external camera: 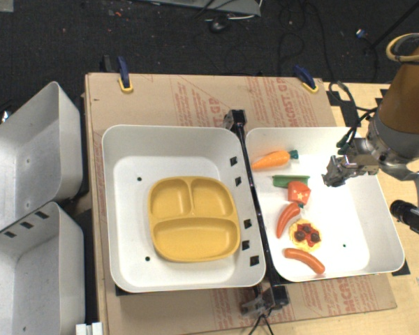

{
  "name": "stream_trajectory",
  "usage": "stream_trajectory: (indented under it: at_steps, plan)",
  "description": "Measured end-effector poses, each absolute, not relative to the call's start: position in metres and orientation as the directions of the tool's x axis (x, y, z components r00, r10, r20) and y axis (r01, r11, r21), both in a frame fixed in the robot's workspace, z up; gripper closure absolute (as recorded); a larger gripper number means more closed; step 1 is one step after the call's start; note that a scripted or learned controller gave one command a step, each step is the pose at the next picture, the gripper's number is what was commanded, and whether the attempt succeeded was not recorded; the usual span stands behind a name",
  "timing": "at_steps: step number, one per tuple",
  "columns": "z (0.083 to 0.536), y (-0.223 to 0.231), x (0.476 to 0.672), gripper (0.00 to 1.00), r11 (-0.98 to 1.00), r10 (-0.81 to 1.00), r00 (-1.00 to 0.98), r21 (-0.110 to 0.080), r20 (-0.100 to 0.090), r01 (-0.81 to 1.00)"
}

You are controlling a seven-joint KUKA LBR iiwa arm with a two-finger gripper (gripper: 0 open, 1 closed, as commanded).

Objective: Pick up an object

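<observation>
We take the task's things to be the toy foods in the right bin (377, 253), all lying along its left half. Nearest the far wall lies a carrot (271, 160), orange with a green tip. Below it comes a green piece (290, 181) touching a red strawberry-like piece (299, 193), then a curved red sausage (288, 218), a small yellow pastry with dark berries (306, 235), and a second sausage (304, 259) closest to the near wall. None of them is lifted; each rests on the bin floor.

To their right the pincer (334, 172) hangs over the bare middle of the same bin, near the green piece but apart from it. It is dark and small in our view, so we cannot tell how it is set, and we see nothing carried in it.

The left bin (119, 187) bears only a yellow divided plate (194, 218), and both bins sit on the cardboard-covered tabletop (174, 96).

We judge this to be the approach step, with no grasp made yet. The next move calls for picking one target, shifting left until centred over it, and descending. The crowded pieces risk a nudge; the carrot or the lower sausage lies freer.
</observation>
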State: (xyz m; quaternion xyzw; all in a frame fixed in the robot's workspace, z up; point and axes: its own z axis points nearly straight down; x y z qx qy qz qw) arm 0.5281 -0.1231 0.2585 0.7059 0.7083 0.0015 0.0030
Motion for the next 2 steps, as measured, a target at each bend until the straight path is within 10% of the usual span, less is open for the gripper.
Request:
stream_trajectory:
  at_steps: [2]
  plan:
    - [0.231, -0.011, 0.541, 1.00, 0.008, 1.000, -0.008, -0.003, 0.002, 1.000]
